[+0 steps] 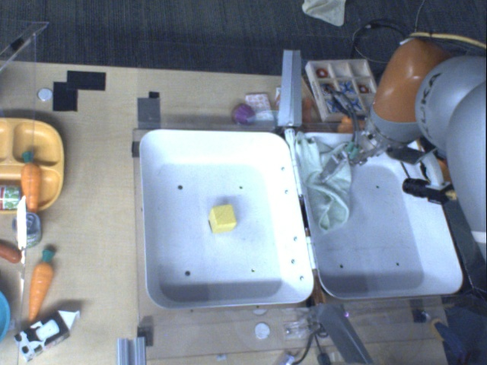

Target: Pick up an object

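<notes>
I see the two-finger gripper point(340, 162) low over the crumpled pale green cloth point(329, 187) in the right white bin point(396, 268), but I cannot tell if its jaws are spread or pressed together, because the view there is blurred. My worry is that the soft cloth slips out, or only one thin fold is caught and drops. The bin wall point(299, 196) stands just left of the jaws and could be hit. Well left of them, a small yellow cube point(223, 218) lies alone in the left white bin point(175, 280).
</notes>
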You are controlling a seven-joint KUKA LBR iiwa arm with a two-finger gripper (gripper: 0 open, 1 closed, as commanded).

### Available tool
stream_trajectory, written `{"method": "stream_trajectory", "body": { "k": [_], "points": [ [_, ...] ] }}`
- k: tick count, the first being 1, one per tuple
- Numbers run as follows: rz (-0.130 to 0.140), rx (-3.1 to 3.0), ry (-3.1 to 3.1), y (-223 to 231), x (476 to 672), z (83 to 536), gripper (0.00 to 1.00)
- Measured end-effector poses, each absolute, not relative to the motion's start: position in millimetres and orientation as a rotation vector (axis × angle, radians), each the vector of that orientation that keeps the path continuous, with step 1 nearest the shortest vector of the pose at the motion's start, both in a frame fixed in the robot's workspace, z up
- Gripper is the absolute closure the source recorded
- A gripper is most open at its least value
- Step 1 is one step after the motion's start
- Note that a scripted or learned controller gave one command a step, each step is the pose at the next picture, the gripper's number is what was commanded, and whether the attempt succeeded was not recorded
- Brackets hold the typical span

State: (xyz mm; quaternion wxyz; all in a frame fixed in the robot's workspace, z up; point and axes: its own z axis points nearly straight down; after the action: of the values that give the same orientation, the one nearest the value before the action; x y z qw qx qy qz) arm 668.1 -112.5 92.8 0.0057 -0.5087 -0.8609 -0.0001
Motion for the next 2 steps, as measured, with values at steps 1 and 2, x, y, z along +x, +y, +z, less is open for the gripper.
{"method": "stream_trajectory", "body": {
  "k": [1, 2],
  "points": [
    [-0.01, -1.599, -2.723, -113, 673.5, 107, 1.0],
    [-0.009, -1.599, -2.719, -91, 670.9, 281, 1.0]
  ]
}}
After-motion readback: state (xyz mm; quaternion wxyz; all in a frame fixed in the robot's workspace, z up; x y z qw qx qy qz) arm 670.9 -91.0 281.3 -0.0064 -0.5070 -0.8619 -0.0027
